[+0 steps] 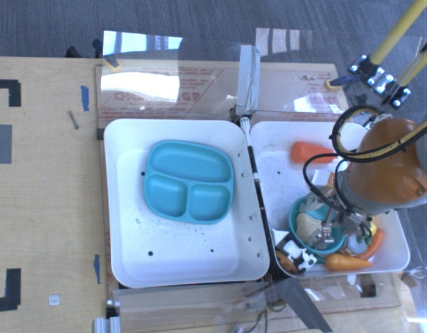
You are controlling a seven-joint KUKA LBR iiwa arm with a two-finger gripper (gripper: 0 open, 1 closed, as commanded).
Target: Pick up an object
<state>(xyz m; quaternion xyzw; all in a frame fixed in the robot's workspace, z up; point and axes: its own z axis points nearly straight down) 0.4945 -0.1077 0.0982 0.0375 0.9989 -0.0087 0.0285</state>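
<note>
Gripper (329, 236) state cannot be determined; it sits low over the teal bowl (300, 220) in the right bin (401, 255), amid orange carrots (349, 261). Recommended practice: center on one object, descend vertically, avoid the bowl rim. The blue divided tray (188, 181) occupies the left bin (123, 207).

Robotics lab test station
Two white bins (130, 207) sit on a taped wooden desk (40, 207), grey carpet (199, 5) beyond, cabled arm (387, 165) overhead.
</note>
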